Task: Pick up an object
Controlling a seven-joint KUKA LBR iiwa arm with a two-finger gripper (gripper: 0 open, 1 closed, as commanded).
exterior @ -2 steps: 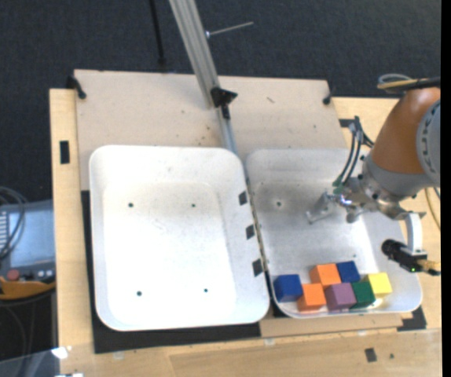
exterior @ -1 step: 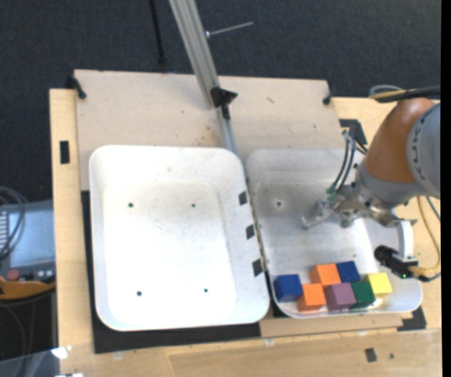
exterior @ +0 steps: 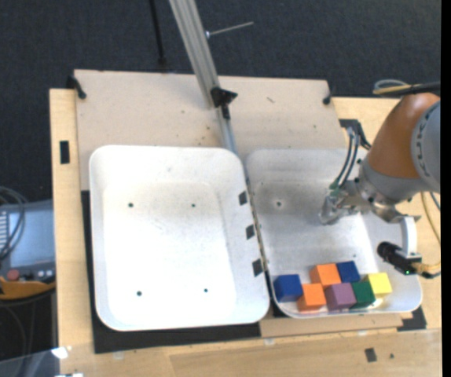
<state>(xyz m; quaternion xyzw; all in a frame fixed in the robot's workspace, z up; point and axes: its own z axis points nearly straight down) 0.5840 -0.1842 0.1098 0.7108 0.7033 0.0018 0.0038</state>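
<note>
Several small coloured blocks lie huddled along the front edge of the right bin (exterior: 288, 179): a blue block (exterior: 287, 287), two orange blocks (exterior: 327, 273) (exterior: 313, 295), a purple block (exterior: 340, 294), a green block (exterior: 363, 291), a yellow block (exterior: 379, 283) and a second blue block (exterior: 348, 270). My gripper (exterior: 334, 210) hangs over the middle of the right bin, behind the blocks and apart from them. Nothing shows between its fingers.
The left bin (exterior: 170, 234) stands beside the right one, their rims meeting at mid-bench. A slanted aluminium rail (exterior: 198, 45) rises from behind the bins. A grey box with cables (exterior: 13, 242) sits off the bench's left edge.
</note>
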